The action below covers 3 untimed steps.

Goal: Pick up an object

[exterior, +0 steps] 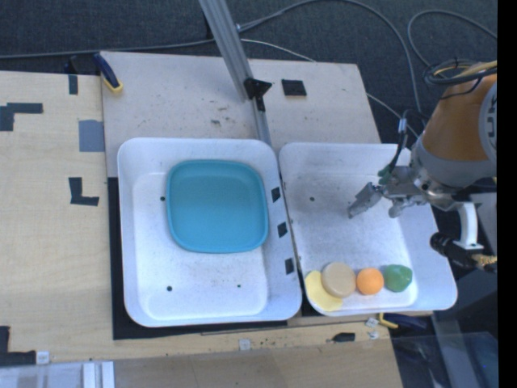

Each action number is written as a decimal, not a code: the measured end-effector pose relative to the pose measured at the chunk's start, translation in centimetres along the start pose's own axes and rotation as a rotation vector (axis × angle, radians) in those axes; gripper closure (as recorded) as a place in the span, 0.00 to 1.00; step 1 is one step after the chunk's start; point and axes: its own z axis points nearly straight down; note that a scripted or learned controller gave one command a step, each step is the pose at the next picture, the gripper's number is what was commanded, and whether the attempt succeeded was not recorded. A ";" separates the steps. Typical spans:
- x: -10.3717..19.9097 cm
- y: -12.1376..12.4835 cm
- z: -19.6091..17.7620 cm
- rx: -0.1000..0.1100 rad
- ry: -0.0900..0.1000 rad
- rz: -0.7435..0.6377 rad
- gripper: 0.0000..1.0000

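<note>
The single camera is fixed above the bench [48, 217] and looks down at a slant, far enough to take in both white bins, the left bin [133, 217] and the right bin [323, 168], side by side. The far side of the bench is at the top, and the arm [456, 132] enters from the right
</note>
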 end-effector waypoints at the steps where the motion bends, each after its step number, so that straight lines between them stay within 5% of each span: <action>1: 0.3 0.5 4.5 0.004 0.000 0.000 0.00; 2: 0.4 0.4 9.8 0.004 0.000 0.000 0.00; 3: 0.4 0.5 8.6 0.001 0.000 0.000 1.00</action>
